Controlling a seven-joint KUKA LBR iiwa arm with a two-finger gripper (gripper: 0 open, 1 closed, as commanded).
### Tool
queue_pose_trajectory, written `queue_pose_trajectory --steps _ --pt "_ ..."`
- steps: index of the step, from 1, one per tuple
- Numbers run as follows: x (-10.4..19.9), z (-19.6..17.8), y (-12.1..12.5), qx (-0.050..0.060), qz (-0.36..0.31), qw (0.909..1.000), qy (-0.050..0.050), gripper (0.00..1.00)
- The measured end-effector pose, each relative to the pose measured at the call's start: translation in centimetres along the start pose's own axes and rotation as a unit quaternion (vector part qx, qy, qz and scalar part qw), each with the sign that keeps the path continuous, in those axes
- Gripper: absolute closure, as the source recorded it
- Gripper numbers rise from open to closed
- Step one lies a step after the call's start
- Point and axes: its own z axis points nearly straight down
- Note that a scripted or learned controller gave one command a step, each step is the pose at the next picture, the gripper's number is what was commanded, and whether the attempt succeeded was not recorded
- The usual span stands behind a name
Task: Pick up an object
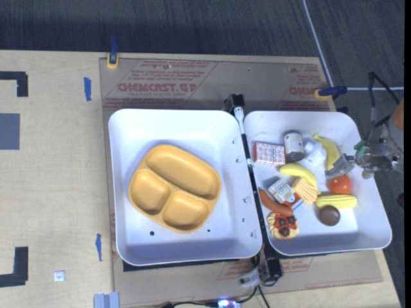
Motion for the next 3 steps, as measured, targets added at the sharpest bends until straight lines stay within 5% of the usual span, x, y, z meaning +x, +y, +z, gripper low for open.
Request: queue_pose_trajectory --steps 1,2,3 --pt "-1.9 7.9 -3.2 -0.006 -0.003 1.0 0.002 0.0" --pt "1.1 10.1 -4.3 -0.003 0.0 1.0 -0.001 0.0" --pt "1.0 9.0 -4.2 -0.006 0.001 1.0 -0.003 1.0"
